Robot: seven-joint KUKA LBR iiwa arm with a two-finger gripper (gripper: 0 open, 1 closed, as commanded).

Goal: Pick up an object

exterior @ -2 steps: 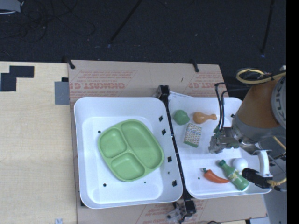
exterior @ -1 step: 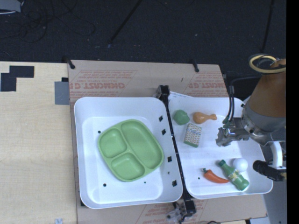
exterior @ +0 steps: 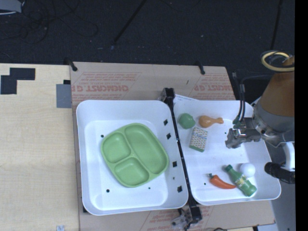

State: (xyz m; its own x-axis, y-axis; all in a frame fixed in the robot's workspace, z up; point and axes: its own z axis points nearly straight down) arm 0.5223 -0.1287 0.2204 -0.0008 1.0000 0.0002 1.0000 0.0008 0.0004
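Your gripper (exterior: 237,138) hangs over the right bin (exterior: 269,194), near its far right side; I can't tell how it's set. The nearest target, the chicken drumstick (exterior: 211,121), lies just to its left. It looks like light, hard, slick plastic, so take it across the fat end, not the thin bone.

— Where is the grey KUKA arm with the orange band (exterior: 281,93)?

— It enters from the 3 o'clock side. The orange part is at about 2 o'clock and the grey wrist is just under it.

— And the two-finger metal gripper (exterior: 236,139)?

— It extends from the wrist toward 9 o'clock, low and slightly tilted. Nothing is visible between its tips.
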